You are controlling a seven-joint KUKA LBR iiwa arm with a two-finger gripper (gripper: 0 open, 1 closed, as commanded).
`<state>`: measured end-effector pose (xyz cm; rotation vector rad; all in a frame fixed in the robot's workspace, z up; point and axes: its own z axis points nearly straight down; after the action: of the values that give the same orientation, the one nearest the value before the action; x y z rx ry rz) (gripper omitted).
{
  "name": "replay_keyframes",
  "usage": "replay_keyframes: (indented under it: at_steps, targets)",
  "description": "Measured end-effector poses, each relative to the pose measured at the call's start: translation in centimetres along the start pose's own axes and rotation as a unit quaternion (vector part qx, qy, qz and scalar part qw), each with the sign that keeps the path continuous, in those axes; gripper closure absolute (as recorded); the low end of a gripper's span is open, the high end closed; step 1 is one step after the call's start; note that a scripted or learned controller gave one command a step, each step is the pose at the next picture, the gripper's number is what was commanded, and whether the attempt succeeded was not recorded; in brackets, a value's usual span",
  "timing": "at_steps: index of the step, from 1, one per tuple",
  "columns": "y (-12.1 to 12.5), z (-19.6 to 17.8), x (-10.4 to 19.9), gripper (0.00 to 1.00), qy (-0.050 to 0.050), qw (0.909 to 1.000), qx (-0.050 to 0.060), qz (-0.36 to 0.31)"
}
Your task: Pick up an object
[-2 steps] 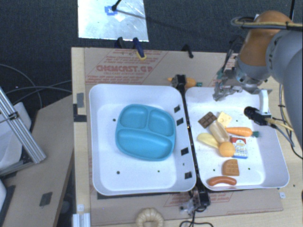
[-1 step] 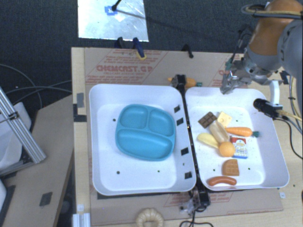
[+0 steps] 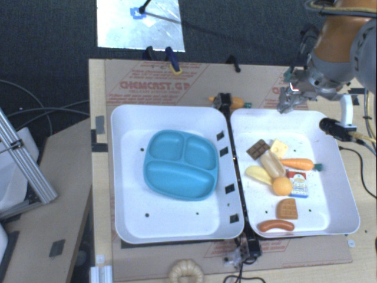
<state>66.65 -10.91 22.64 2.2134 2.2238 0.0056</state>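
1. A cardboard-topped surface (image 3: 177, 81) bears two white bins; dark carpet lies behind.
2. The left bin (image 3: 126, 217) holds a blue divided plate (image 3: 181, 164).
3. The right bin (image 3: 339, 205) holds toy foods (image 3: 277, 170).
4. The tool (image 3: 287, 104) hangs over that bin's far rim, holding nothing.

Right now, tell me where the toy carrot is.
The toy carrot lies in the right bin, toward its right side, just above the small red-and-white carton and right of the yellow cheese wedge.

Dark carpet floor (image 3: 47, 34), cardboard-topped bench (image 3: 194, 81), reflective floor panel (image 3: 138, 16)
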Motion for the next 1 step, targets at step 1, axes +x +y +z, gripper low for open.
replay_keyframes:
  at_steps: [1]
  targets:
    - [-3.01, -1.07, 4.52, 1.0, 0.001, 1.0, 0.002, -0.002]
